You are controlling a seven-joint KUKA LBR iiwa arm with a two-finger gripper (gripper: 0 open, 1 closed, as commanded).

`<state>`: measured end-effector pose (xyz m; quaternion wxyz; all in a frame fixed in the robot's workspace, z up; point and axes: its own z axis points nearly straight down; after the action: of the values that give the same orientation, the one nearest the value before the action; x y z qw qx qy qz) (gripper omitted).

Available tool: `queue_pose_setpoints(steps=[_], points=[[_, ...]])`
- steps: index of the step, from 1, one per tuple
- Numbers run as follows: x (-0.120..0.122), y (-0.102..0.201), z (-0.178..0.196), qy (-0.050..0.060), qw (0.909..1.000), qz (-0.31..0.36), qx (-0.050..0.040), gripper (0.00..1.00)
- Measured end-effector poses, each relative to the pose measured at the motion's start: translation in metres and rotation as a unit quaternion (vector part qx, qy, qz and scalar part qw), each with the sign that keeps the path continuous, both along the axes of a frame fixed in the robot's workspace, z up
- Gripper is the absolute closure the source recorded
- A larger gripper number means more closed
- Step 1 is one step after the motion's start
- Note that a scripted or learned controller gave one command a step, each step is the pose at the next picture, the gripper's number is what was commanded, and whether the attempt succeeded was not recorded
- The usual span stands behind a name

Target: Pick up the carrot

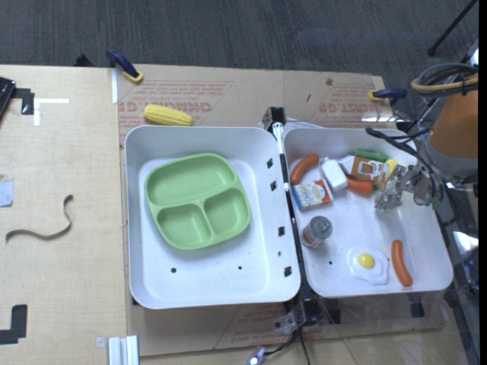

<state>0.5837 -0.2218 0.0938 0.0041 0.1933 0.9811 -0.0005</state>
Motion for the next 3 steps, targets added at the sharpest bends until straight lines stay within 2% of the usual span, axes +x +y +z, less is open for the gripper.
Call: queue_pose_setpoints(steps=[1,2,3], points=[[0.0,0.001,0.0,0.001,1.0,0.0,0.0013,0.0],[-0.048,0.057,-0.002,0.002,0.9981,0.061,0.0011,0.0],[0.016,0.0,0.008,0.0,0.9998,0.019,0.0005,0.0]])
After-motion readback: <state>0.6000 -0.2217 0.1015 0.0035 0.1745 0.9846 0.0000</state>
